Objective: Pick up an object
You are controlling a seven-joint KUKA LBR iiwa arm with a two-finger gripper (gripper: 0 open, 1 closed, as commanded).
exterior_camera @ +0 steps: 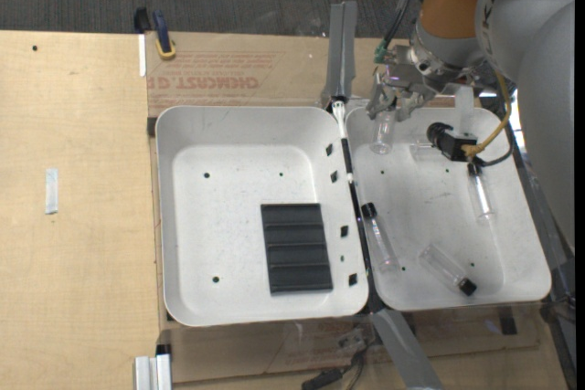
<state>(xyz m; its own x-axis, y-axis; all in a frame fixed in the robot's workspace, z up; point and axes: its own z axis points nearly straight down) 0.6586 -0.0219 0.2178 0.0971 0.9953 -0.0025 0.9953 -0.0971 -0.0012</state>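
My gripper (391, 105) hangs over the far left corner of the right bin (512, 288). A clear tube (382, 136) shows straight below its tip, standing nearly upright in the picture; whether it is held or lies on the bin floor I cannot tell. More clear tubes lie in this bin: one with a black cap along the left wall (377, 240), one near the front (446, 268), and one at the right (481, 195). A black ridged block (295, 247) lies in the left bin (174, 196).
A black cable end (448, 140) with a yellow wire hangs from the arm over the right bin's back. The divider (350, 187) runs between the bins. Bare wooden bench (73, 196) lies to the left, with a small white strip (51, 192) on it.
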